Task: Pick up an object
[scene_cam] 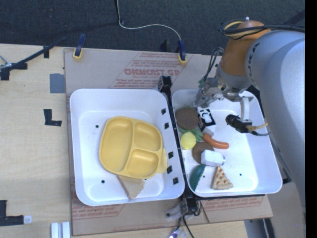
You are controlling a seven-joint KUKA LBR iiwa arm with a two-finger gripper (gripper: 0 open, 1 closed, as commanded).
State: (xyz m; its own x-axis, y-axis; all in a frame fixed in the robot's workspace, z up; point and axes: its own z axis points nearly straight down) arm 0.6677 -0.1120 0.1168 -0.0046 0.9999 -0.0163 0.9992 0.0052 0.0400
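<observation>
**Robot arm over the right bin of toy food**

Two shallow white bins sit side by side on a cardboard-covered bench. The left bin [79,133] holds a yellow divided plate [131,147] lying on a tan cloth [131,186]. The right bin [262,157] holds a cluster of toy food along its left side: a brown round patty [187,118], a yellow lemon [187,141], a hot dog sausage [216,143], a white block [213,157], a dark green piece [196,175] and a pizza slice [221,179]. The grey arm with its orange band [237,48] reaches in from the right. Its gripper [204,114] hangs at the bin's upper left, just beside the patty; whether it is clenched or released cannot be told.
</observation>
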